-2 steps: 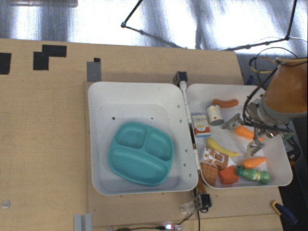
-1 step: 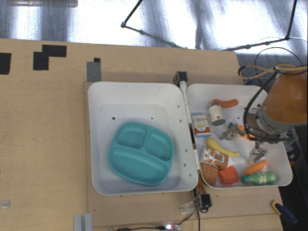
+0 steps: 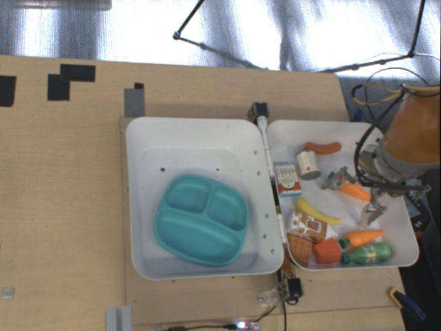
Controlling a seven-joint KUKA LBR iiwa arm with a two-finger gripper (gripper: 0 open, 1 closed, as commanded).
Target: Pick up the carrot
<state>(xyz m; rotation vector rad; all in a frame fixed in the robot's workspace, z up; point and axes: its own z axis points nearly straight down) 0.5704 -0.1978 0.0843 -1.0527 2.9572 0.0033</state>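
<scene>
A teal divided plate (image 3: 201, 218) sits in a white bin (image 3: 141, 185). At three o'clock: orange carrot (image 3: 365, 237), yellow banana (image 3: 318, 212), green bottle (image 3: 368, 254), red sausage (image 3: 322, 147).

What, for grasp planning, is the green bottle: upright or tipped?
Tipped: the green bottle lies lengthwise against the right bin's near wall.

End effector (image 3: 356, 197) straddling carrot (image 3: 355, 192), right bin (image 3: 406, 243).

Teal plate (image 3: 201, 218) in left bin (image 3: 138, 185) — banana (image 3: 318, 212) (yellow) in right.
</scene>
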